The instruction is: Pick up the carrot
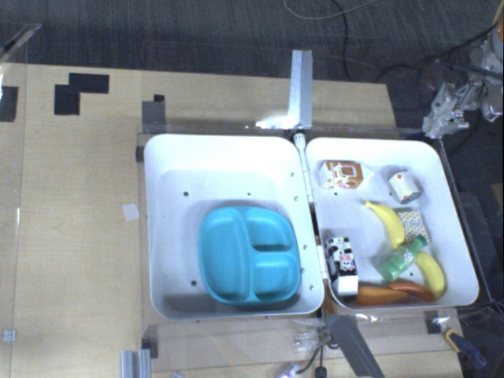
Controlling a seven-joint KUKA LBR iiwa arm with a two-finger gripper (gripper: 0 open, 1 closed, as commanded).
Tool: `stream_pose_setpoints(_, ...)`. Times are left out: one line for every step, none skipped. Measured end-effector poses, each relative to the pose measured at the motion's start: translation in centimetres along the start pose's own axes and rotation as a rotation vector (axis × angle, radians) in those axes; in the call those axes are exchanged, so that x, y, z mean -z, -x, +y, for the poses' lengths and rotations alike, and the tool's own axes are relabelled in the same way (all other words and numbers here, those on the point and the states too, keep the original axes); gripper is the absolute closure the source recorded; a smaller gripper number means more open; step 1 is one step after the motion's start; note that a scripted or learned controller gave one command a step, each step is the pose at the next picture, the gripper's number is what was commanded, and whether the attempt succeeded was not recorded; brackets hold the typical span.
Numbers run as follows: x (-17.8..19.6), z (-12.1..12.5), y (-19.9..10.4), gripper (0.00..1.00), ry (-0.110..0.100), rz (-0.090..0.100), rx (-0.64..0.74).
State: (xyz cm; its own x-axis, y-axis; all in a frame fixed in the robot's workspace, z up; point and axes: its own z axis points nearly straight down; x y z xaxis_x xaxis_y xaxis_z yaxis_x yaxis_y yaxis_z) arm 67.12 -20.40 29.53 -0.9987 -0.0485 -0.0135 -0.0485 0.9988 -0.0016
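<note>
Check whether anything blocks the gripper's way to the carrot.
The gripper sits beyond the right bin's far right corner. The long orange carrot lies along the near wall, with the yellow banana and green bottle lying between, and a black-and-white carton at its left end.

Even, fairly bright overhead light washed the two white bins (236, 152) nearly to glare at their rims, left a soft shadow beneath the blue tray (250, 254), and the whole frame was slightly soft and grainy, dimmest over the dark floor (197, 14).
</note>
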Motion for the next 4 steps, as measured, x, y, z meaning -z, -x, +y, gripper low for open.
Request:
stream_pose_setpoints(-0.6,0.0,0.0,1.00,-0.001,0.000,0.058)
stream_pose_setpoints(3.4,-0.1,0.0,1.00,-0.001,-0.001,-0.037)
stream_pose_setpoints(-1.9,3.9,0.1,1.00,0.001,0.003,0.087)
stream_pose_setpoints(1.3,-0.1,0.0,1.00,0.000,-0.001,0.206)
